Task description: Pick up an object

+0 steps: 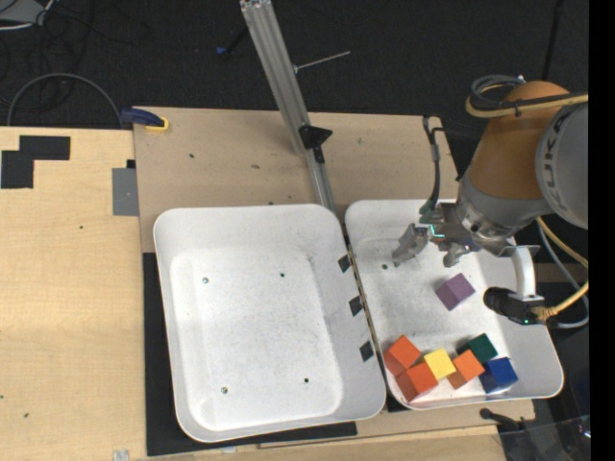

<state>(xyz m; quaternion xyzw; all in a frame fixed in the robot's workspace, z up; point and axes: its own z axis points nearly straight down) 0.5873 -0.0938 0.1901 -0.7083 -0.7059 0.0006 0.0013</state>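
Resting on a pale wooden bench [231, 161] against a dark floor strewn with cables, two shallow white bins are seen side by side; the left bin [250, 315] is speckled and glossy; an aluminium rail [279, 75] is propped at a slant behind them; the gripper [430, 243] is poised over the right bin [384, 229], its fingers spread apart with nothing between them; a purple cube [455, 290] is set near it on the bin floor; orange blocks [411, 365], a yellow block [440, 364], a green block [478, 346] and a blue block [498, 374] are clustered at the near edge.
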